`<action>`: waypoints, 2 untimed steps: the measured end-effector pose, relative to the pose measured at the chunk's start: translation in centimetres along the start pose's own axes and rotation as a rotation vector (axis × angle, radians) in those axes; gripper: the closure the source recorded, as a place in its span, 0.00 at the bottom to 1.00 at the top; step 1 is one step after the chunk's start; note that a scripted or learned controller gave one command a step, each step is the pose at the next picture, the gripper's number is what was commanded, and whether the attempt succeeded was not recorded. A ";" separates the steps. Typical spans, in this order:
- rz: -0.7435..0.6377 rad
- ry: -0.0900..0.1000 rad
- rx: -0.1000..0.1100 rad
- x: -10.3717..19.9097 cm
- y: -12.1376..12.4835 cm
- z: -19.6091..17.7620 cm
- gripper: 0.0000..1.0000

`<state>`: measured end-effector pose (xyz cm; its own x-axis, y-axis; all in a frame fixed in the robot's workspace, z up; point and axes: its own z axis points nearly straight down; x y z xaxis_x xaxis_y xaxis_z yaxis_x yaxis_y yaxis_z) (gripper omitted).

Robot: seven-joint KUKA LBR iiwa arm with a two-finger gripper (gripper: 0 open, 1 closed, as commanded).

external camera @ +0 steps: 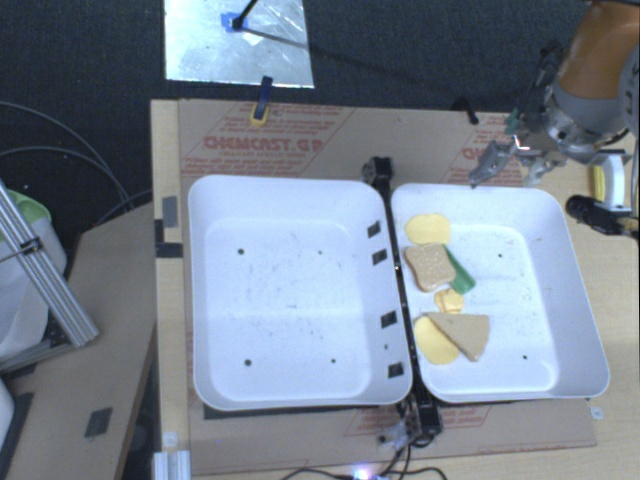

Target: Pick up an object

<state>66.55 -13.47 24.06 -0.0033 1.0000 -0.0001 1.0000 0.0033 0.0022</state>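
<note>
Gripper (505, 160) hung above the right bin's (560, 298) far rim, fingers apart, gripping nothing. Bread slice (431, 265) lay among the food pieces at that bin's left side. Best approach: descend straight over one piece, clear of the divider. Left bin (290, 298) sat alongside on cardboard (300, 138).

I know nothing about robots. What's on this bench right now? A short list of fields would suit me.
arm: grey with an orange band, reaching in from the right
tool: above the far edge of the right bin, holding nothing visible
right bin contents: bread slice, yellow disc, green piece, tan wedge, yellow round, all near its left side
left bin: white, shallow
</note>
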 end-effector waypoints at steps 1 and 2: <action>0.005 0.003 0.014 -0.7 -7.4 9.9 0.00; 0.003 0.005 0.013 2.9 -15.6 15.3 0.00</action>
<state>50.99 -10.67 8.67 -0.0005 1.0000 0.0046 0.9999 0.0006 -0.0106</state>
